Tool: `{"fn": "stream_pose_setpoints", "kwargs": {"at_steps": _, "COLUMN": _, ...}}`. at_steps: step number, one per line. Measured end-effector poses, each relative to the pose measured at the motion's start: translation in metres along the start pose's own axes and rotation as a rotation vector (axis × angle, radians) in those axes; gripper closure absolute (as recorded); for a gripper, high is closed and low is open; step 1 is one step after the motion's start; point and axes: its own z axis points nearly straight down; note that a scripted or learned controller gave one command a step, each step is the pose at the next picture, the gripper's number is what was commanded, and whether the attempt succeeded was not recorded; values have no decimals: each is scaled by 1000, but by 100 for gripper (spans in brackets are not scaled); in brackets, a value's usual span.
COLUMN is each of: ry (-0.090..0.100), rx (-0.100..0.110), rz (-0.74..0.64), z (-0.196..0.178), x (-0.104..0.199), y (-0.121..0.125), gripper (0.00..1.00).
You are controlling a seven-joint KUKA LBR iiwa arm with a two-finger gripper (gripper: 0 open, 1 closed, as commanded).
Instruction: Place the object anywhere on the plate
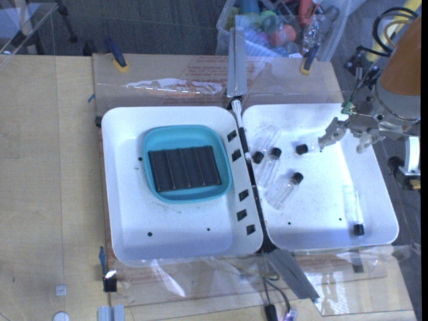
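From the overhead camera, you see two white bins side by side on a wooden bench, a row of small black clips along the divider (241,179) between them. Behind the bins stands a clear tub (287,9) crammed with colourful odds and ends.

In the left bin (124,226) lies the teal plate (184,162), carrying a black ribbed insert (184,168) at its centre.

The right bin (374,199) holds several clear plastic vials with black caps: three clustered near the divider (271,156), one (286,187) just below them, and another (353,209) lying apart near the bin's right wall. A loose black cap (301,148) sits beside the cluster.

The gripper (348,134) hovers over the right bin's upper right part, fingers spread apart with nothing between them, well apart from the plate.
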Motion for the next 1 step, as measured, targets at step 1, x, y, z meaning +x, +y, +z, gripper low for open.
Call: {"fn": "stream_pose_setpoints", "kwargs": {"at_steps": 1, "ry": 0, "rx": -1, "rz": 131, "z": -121, "x": -51, "y": 20, "gripper": 0}}
